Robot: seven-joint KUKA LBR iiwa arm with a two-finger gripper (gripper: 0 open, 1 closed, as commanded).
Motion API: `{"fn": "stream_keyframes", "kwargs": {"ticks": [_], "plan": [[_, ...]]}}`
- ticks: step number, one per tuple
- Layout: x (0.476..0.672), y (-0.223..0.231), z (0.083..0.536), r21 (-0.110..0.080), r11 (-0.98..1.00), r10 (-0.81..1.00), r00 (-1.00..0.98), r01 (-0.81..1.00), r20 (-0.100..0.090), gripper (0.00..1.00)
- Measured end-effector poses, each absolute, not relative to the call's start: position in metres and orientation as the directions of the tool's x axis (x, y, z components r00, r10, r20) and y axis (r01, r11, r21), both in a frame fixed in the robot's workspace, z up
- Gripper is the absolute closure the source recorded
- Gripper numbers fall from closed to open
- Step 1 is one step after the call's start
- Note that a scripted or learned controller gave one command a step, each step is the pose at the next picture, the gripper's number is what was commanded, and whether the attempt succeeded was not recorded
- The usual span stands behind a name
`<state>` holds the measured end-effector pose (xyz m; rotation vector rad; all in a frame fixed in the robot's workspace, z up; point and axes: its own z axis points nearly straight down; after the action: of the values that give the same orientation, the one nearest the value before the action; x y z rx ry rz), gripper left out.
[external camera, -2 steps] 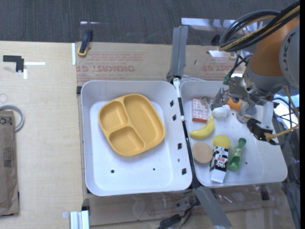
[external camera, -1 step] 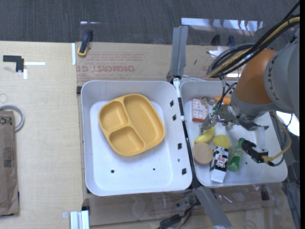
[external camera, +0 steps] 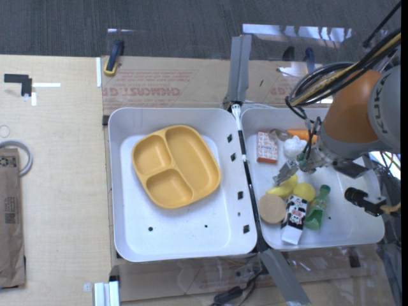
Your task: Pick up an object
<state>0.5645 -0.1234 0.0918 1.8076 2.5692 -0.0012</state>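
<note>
Bench inventory, as I read it from my remote feed.

Left bin point(external camera: 121, 234): one yellow divided plate point(external camera: 176, 165), three compartments, lying flat and slightly turned, toward the bin's far half.

Right bin point(external camera: 357, 231): a crowded cluster.
- Small red-and-white carton point(external camera: 267, 148), near the bin's far-left corner.
- White ball point(external camera: 293, 147), just right of that carton.
- Orange item point(external camera: 297, 133) behind the ball, partly hidden; I cannot name it.
- Yellow lemon-shaped pieces point(external camera: 294, 188) in the middle of the bin, touching one another.
- Tan round disc point(external camera: 272, 208), just left of and below the yellow pieces.
- Black-and-white cow-pattern carton point(external camera: 294, 218), lying on its side, touching the disc.
- Green bottle point(external camera: 317, 206), lying tilted, right beside the cow-pattern carton.

Arm: I see it reaching in from the right, orange band over the right bin's far-right part. The gripper point(external camera: 289, 171) points down and left, its tip just above the yellow pieces and below the white ball. The view is too cluttered there to settle its state, and I see nothing clearly held.

Outside the bins: a brown paper bag point(external camera: 11, 215) at the left edge of the bench.
</note>
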Motion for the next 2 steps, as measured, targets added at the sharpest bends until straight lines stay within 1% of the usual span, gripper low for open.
{"fn": "stream_keyframes", "kwargs": {"ticks": [1, 2], "plan": [[0.5568, -0.151, 0.0917, 0.0, 0.313, 0.95, -0.313, 0.95, 0.0, 0.0], [0.5572, -0.1519, 0.1009, 0.001, 0.31, 0.951, -0.31, 0.951, -0.002, 1.0]]}}
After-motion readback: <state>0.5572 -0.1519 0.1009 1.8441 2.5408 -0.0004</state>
